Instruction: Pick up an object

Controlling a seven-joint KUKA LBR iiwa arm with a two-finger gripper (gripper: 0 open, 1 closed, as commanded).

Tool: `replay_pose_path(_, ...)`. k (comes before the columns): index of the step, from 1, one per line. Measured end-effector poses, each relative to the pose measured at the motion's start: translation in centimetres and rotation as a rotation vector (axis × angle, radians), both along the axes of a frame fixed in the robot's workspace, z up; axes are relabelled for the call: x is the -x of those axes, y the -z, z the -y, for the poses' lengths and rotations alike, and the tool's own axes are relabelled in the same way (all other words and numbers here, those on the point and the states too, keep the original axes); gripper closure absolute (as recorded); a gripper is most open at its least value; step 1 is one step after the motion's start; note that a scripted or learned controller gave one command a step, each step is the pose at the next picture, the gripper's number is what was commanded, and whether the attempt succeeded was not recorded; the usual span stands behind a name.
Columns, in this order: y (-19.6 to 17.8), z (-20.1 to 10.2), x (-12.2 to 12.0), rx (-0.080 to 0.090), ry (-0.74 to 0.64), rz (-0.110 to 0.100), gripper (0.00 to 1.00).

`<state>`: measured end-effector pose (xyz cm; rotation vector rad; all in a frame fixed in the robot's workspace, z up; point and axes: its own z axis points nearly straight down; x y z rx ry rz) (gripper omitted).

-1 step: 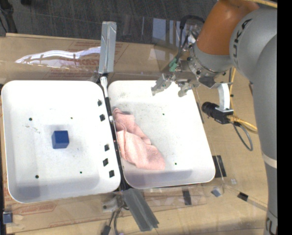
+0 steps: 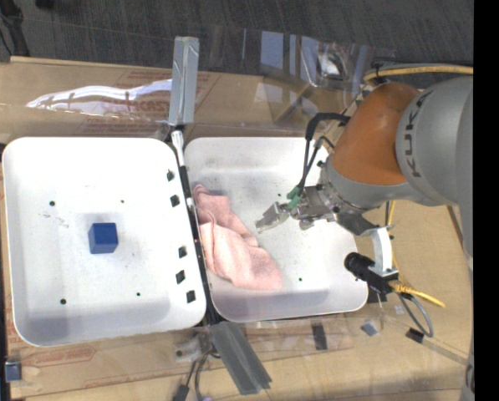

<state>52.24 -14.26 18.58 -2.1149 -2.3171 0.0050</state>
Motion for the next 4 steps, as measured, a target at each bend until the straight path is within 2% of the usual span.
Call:
replay_pose_path(1, 9.4, 0.5, 0.9, -0.001, -0.147, 0.004, 0.00)
replay_pose_path(2, 9.3, -3.5, -5.0, 0.001, -0.226, 0.005, 0.00)
replay_pose_path(3, 9.4, -4.3, -0.1, 0.001, -0.305, 0.004, 0.00)
replay_pose_path(4, 8.4, -4.3, -0.2, 0.001, -0.309, 0.004, 1.00)
